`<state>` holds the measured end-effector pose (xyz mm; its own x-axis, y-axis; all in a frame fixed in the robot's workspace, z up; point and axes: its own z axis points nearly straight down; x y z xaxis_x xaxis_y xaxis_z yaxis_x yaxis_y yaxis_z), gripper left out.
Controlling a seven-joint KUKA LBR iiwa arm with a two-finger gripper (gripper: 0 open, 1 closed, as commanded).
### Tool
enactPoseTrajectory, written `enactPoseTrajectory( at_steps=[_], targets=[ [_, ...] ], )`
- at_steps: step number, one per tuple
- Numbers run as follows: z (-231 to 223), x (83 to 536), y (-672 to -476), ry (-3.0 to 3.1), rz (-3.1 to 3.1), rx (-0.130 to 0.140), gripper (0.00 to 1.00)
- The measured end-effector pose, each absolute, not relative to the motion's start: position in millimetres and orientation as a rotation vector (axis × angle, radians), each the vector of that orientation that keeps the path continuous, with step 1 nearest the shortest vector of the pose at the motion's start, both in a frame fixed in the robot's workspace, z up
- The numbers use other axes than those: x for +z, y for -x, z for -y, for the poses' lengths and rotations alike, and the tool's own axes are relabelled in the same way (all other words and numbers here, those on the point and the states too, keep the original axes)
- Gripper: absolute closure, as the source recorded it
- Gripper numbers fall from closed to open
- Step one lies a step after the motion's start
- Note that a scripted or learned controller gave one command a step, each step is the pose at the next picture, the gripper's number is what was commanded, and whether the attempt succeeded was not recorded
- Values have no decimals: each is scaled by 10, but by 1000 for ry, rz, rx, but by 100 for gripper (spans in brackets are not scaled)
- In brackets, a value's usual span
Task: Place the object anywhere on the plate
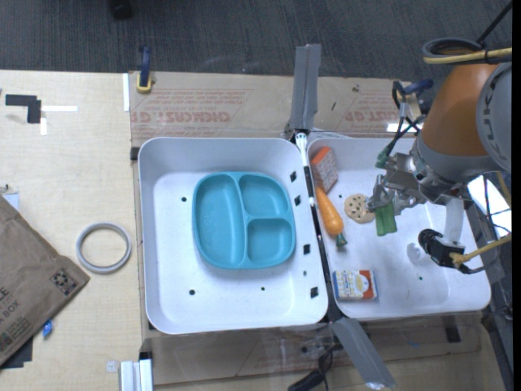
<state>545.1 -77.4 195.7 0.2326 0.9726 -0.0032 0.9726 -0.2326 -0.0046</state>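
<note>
Camera view showed a small green object hanging upright between the fingers of the gripper, clamped near its top end and lifted clear of the right bin floor, by my reading. Just left of it lay a round cookie, then a toy carrot along the bin's left wall, an orange-red packet above that, and a small printed box near the front edge. The blue divided plate sat in the middle of the left bin, well apart from the held piece, with the raised divider between the two bins lying across the path. To do this step well, I judged the arm should keep enough height to pass over that divider and the carrot, travel left until the green piece was above one of the plate's compartments, lower it close, and only then let go so it would not bounce out.
</note>
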Motion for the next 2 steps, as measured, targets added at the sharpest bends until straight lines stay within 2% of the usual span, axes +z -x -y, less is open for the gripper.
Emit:
enactPoseTrajectory(
  at_steps=[1, 2],
  targets=[
    [723, 2002, -5903, 2654, 1680, 7, 100],
    [-72, 1898, -5960, 2561, 1816, 8, 100]
  ],
)
